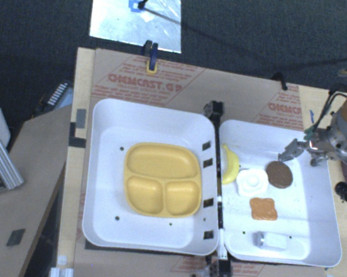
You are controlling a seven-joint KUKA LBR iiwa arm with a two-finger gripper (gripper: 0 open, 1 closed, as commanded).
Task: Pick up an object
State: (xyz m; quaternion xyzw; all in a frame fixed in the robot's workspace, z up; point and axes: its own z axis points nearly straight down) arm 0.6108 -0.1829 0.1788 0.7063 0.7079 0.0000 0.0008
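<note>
Overhead, the gripper is hanging above the upper right part of the right bin, its two fingers spread apart with nothing between them. Just below and left of one fingertip, a round brown cookie-like disc is lying on the bin floor, apart from the fingers. Beside the disc, to its left, a white round piece is sitting, and a yellow banana is lying against the bin's left wall. Lower down, an orange toast-shaped piece is resting near the middle, and a white blocky object is lying close to the front edge. Across the divider, the left bin is holding a yellow three-compartment tray flat on its floor. Both bins are sitting on a cardboard sheet.
</note>
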